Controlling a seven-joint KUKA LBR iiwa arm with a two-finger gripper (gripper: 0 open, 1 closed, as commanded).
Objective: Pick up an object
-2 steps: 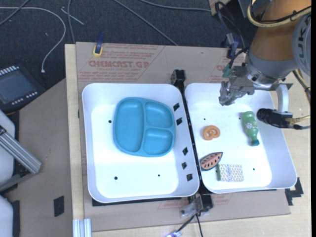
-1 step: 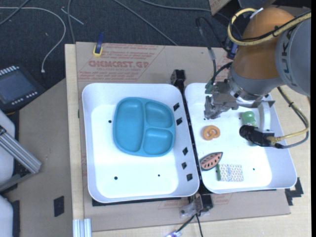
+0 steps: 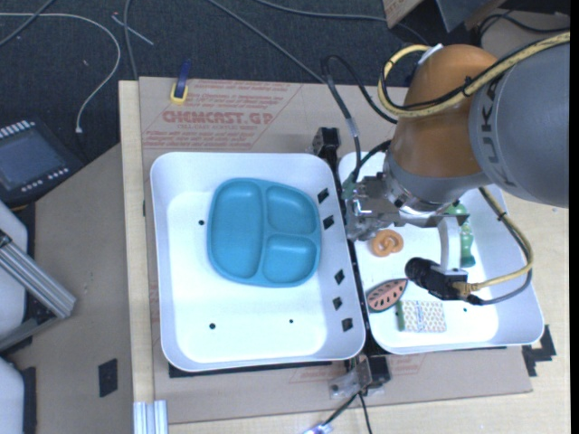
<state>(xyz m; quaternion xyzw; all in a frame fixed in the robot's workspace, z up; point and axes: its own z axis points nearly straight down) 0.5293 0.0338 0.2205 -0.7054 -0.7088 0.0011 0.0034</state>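
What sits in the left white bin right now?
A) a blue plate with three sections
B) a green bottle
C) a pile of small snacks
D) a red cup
A: the blue divided plate lies alone in the left bin, while the small items sit in the right bin.

Dark carpet (image 3: 226, 25) strewn with cables (image 3: 99, 39); cardboard-topped bench (image 3: 226, 107).

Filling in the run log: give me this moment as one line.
arm: over right bin | left bin: blue tray | right bin: orange spiral piece, brown oval
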